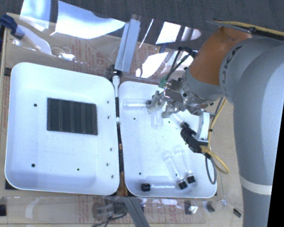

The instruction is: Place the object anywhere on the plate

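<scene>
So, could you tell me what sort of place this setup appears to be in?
Probably a robotics lab test bench: a KUKA arm with its pincer over two white bins, a dark ribbed plate in the left one and clear vials in the right.

The arm [254, 100] is cut off by the right and bottom edges. The far right corner of the right bin [142, 152] is hidden beneath the wrist. The clear vials [176, 165] are too faint to be outlined.

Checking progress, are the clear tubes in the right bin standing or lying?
Lying: the clear tubes rest flat on the right bin floor.
</scene>
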Robot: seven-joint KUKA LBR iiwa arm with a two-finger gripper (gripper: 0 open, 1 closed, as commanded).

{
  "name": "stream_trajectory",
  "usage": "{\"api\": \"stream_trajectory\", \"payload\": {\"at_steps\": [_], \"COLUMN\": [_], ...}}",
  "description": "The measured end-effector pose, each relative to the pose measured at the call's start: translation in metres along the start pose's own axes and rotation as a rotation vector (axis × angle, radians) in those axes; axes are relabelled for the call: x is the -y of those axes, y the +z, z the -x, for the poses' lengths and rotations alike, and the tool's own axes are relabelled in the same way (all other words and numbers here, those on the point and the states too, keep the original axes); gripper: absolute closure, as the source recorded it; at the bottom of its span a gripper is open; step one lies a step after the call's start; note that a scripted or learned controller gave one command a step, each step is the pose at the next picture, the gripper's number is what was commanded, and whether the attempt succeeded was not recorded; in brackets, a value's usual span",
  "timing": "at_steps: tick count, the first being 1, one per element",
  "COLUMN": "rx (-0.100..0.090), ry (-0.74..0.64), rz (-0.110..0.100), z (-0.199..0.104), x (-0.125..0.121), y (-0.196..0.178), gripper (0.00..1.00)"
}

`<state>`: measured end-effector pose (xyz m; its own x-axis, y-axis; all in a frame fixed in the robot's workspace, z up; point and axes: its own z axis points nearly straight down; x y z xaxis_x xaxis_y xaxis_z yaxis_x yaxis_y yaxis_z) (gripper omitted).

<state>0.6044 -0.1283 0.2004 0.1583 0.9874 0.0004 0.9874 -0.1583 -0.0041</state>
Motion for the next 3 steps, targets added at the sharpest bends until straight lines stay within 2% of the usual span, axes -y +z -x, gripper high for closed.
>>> {"api": "stream_trajectory", "payload": {"at_steps": [1,2,3], "rx": [0.0,0.002,0.004], "ry": [-0.056,-0.036,0.299], "rz": [0.0,-0.003,-0.006], "z": [-0.103,-0.205,-0.293], "x": [-0.036,-0.019,-0.001], "y": [-0.043,-0.001,0.099], "gripper": [1.0,1.0,1.0]}}
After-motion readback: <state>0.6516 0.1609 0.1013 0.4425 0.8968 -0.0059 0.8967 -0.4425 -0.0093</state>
